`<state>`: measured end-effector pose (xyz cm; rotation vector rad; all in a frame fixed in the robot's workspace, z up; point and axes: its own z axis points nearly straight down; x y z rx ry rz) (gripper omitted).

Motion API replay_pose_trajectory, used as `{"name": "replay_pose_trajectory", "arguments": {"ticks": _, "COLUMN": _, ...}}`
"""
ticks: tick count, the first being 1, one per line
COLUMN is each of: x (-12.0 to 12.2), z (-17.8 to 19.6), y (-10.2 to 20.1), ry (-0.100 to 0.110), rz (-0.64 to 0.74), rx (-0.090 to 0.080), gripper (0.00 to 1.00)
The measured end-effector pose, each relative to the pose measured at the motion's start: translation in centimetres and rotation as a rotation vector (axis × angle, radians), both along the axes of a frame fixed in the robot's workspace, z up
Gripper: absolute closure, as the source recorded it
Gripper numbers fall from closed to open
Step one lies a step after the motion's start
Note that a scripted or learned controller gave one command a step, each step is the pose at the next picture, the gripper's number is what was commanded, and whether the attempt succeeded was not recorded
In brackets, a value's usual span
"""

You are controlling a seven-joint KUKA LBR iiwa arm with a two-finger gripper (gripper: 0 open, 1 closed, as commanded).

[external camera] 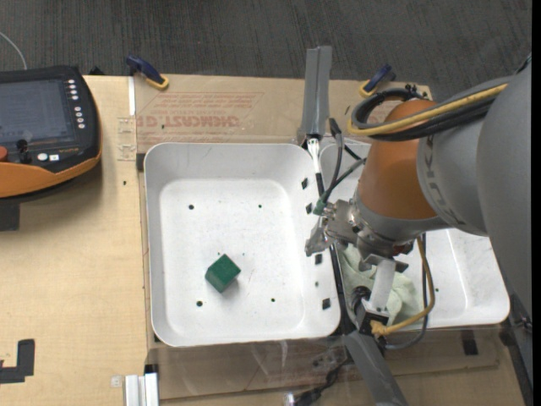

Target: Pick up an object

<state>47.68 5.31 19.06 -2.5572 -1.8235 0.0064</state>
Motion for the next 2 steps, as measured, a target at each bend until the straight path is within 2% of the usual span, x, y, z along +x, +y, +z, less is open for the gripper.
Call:
{"name": "replay_pose_trajectory", "arguments": {"ticks": 1, "x": 2.7, "z": 2.1, "y": 7.0, "ry": 0.0, "rz": 0.235, "rx": 0.0, "gripper": 0.0}}
{"name": "replay_pose_trajectory", "arguments": {"ticks": 2, "x": 0.0, "z": 0.0, "y": 3.2, "ry": 0.002, "rz": 0.488, "rx": 0.002, "gripper": 0.0}}
